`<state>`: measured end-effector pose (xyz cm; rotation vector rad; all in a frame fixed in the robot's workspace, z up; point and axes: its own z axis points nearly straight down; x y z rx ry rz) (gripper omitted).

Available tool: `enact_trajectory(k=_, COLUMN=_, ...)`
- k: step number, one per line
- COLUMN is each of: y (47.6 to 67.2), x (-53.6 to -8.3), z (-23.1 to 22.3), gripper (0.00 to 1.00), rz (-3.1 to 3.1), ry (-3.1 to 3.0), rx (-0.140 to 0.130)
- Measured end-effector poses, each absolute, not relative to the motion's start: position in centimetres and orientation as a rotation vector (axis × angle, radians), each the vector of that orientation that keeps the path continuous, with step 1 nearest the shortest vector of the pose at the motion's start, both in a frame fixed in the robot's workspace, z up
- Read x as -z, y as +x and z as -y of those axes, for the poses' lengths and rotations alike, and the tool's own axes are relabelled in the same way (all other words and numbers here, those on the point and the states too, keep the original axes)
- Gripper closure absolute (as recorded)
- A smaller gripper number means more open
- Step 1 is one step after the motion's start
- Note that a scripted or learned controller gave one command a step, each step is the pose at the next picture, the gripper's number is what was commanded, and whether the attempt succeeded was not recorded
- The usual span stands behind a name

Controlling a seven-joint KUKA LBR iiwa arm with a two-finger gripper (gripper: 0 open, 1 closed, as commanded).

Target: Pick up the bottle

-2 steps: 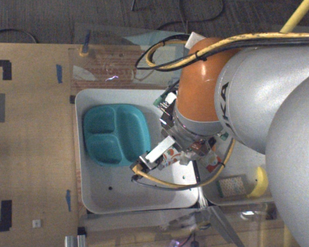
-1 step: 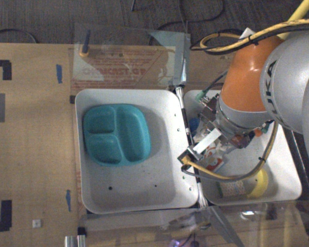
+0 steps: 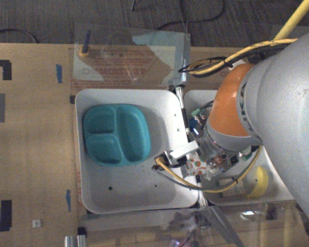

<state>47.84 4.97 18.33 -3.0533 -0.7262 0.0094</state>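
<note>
We see the pincer [image 3: 206, 170] low in the right bin [image 3: 278, 192] near a yellow object [image 3: 259, 181], its opening impossible to tell, a teal tray [image 3: 116, 134] in the left bin [image 3: 129, 194].

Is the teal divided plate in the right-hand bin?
No. The teal divided plate lies in the left bin, while the arm hangs over the right bin.
</note>
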Motion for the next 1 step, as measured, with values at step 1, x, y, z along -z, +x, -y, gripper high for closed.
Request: enact_trajectory(k=1, y=50.19, x=-24.71, z=-5.36, gripper=1.0, rz=0.704, ry=-3.061, rx=-0.005)
